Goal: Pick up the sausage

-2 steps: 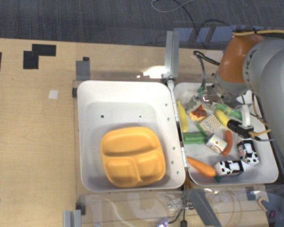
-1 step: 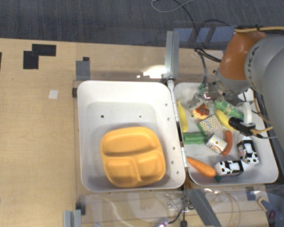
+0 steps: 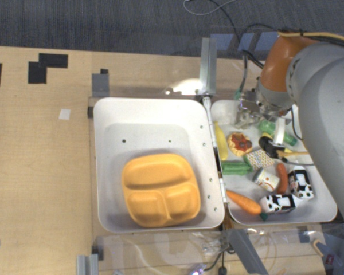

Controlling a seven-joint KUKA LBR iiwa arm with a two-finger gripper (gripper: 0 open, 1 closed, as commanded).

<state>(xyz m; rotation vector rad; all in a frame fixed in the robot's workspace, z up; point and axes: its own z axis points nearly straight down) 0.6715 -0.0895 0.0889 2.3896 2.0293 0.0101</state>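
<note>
Altogether one sausage (image 3: 282, 177), one carrot (image 3: 244, 202) and one yellow tray (image 3: 160, 189); whether the fingers (image 3: 245, 116) are spread is unclear.

Two bins sit side by side: the left bin (image 3: 109, 153) holds a compartment tray (image 3: 161, 189), while the right bin (image 3: 324, 211) holds a sausage (image 3: 282, 177) between a cup (image 3: 266, 179) and a cow figure (image 3: 300, 184), with a carrot (image 3: 244, 202) nearer the front.

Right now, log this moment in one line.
gripper: over right bin, far end | sausage: lying in bin, not held | yellow tray: left bin
</note>
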